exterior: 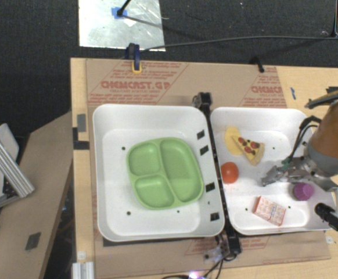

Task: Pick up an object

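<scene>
Toys lie loose in right bin [256, 116]: purple round toy [303, 190] lower right, just beside gripper [273, 176]; red ball [230, 172], pizza slice [250, 149], pink packet [269, 210] nearby. Nothing lifted; grip state unclear. Green divided tray [165, 172] sits centre-left.

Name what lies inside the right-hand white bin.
In the right bin: a pizza slice overlapping a yellow piece, a red ball, a pink packet and a purple object. The arm covers the bin's right side.
</scene>
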